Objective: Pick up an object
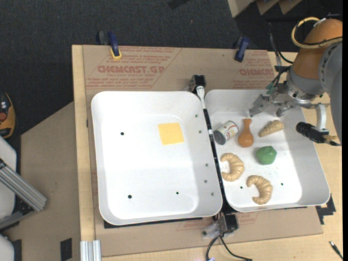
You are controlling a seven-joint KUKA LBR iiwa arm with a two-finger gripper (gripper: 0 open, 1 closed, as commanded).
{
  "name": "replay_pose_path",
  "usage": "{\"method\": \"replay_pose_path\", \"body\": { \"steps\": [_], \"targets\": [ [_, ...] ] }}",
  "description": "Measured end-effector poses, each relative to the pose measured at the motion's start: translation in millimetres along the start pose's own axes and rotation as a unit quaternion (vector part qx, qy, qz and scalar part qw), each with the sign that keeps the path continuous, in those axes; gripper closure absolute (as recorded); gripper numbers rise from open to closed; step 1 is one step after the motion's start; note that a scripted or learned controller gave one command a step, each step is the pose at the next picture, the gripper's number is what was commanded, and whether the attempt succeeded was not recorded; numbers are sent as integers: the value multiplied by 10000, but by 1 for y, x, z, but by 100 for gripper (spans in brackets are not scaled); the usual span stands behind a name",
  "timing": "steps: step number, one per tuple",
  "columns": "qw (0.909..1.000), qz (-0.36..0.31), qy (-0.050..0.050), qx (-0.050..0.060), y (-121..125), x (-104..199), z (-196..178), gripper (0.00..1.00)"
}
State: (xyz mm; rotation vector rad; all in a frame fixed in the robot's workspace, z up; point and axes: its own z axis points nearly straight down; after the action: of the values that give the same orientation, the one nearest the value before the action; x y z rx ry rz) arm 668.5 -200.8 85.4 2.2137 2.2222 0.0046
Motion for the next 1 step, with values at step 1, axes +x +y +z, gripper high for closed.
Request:
{"method": "replay_pose_path", "body": {
  "steps": [1],
  "targets": [
    [10000, -18, 28, 42, -19, 94, 0, 0]
  ]
}}
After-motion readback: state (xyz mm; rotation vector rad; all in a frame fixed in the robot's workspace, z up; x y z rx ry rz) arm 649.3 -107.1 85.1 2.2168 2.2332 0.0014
